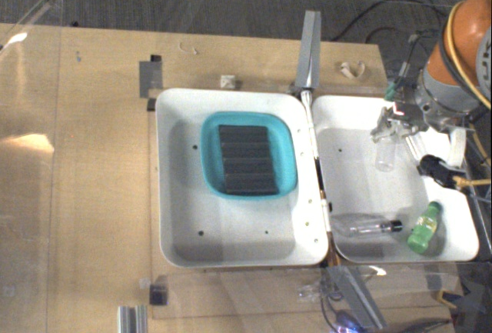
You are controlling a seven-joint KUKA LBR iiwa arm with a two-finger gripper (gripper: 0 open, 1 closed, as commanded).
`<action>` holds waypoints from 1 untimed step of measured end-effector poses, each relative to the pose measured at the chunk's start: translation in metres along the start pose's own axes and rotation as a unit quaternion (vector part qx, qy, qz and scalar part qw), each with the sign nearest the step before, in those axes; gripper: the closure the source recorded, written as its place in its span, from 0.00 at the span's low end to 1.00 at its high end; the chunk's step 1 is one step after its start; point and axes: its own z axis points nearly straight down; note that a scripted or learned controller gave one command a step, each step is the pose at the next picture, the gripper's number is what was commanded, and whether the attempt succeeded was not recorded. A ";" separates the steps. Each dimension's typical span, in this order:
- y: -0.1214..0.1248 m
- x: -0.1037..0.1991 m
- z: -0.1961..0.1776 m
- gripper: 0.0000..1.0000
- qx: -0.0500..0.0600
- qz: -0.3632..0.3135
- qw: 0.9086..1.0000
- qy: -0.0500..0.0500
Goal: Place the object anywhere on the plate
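Note:
A teal plate (286, 157) lies in the left bin (181, 239), and a dark ribbed block (247, 159) rests on it. In the right bin (350, 135) a green bottle (425, 228) lies near the front right corner. Beside it, along the front wall, is a clear tube with a black cap (369, 228). My gripper (390, 131) hangs over the back of the right bin, well behind both loose things. A pale see-through shape (384, 158) shows just below it; I cannot tell what it is.
A grey divider post (309, 54) rises behind the seam between the bins. Small fixtures (151, 76) sit on the wooden bench (77, 170) around the left bin. Cables trail off at the back right.

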 end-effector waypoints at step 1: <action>0.000 0.000 0.000 0.00 0.000 0.000 1.000 0.000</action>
